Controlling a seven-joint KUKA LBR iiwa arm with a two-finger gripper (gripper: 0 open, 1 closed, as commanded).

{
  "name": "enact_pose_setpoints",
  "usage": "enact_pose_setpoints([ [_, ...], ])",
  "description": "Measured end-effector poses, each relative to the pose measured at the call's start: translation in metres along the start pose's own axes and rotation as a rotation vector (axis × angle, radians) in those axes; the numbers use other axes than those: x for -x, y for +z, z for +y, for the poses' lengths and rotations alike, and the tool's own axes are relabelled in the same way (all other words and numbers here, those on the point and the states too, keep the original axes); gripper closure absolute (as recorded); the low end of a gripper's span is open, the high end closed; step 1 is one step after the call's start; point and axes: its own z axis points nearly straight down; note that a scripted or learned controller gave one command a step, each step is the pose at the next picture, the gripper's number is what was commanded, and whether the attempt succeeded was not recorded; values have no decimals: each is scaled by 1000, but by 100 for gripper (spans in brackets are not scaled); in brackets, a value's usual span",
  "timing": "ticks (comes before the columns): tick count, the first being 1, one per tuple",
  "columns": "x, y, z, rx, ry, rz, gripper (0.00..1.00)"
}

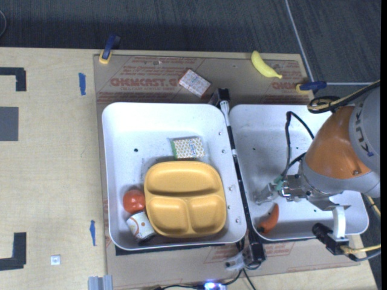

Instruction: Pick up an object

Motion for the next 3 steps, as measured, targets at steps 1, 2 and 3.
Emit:
enact_pose_setpoints([
  [1, 0, 0, 14, -2, 0, -1, 0],
  [2, -2, 0, 0, 0, 1, 0, 0],
  [3, -2, 0, 0, 0, 1, 0, 0],
])
